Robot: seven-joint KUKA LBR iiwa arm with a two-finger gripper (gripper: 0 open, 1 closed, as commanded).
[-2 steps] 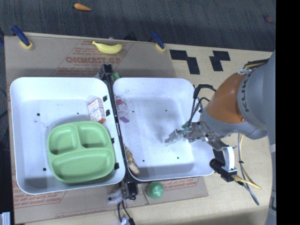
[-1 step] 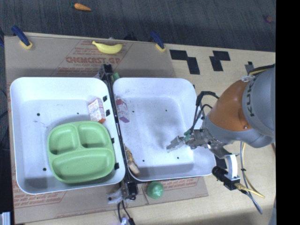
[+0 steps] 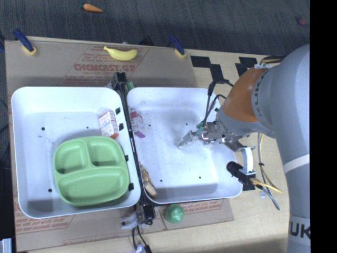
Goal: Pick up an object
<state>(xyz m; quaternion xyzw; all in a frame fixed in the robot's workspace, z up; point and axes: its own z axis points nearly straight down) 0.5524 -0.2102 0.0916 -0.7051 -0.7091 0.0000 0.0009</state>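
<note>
Two white bins are sitting side by side: the left bin [image 3: 31, 141] is carrying one green tray [image 3: 92, 168] and one small carton [image 3: 108, 123]. The gripper [image 3: 185, 139] is hovering in the right bin [image 3: 174, 101], fingers spread (nothing between them). One banana [image 3: 121, 52] and one green ball [image 3: 174, 213] are lying outside.

Green tray [image 3: 92, 168], yellow banana [image 3: 121, 52]

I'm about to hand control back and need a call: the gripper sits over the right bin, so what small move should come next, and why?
Probably shift the gripper toward the right bin's left wall, where the small red-and-white packet lies. The floor under the gripper looks bare, so descending here would likely grasp nothing. That packet seems the nearest object in this bin, though sitting against the wall may make it awkward.
</note>
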